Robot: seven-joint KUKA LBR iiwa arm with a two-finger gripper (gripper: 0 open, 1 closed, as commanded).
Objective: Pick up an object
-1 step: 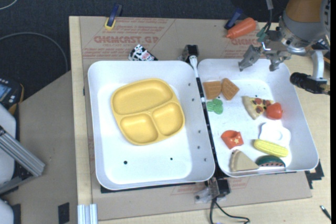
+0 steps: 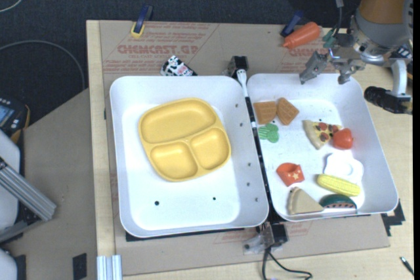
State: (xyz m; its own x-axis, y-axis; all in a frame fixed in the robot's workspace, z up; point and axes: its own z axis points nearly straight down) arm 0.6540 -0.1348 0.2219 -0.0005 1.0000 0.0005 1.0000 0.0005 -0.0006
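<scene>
The gripper (image 2: 325,71) hangs over the upper edge of the right bin (image 2: 375,141), at the upper right of the frame, its 2 fingers spread open and empty. This looks like the approach step, nothing grasped yet. The toy food lies below it in that bin: the crackers (image 2: 276,111) nearest, the pizza slice (image 2: 320,133) and tomato (image 2: 342,138) just beyond. Next, the arm needs to descend over 1 piece and close.

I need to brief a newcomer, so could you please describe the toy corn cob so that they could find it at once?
Look in the right-hand white bin, the one full of toy food, toward its near right corner. The corn cob lies just below the fried egg and above the watermelon slice. It is the only long yellow piece there.
</scene>
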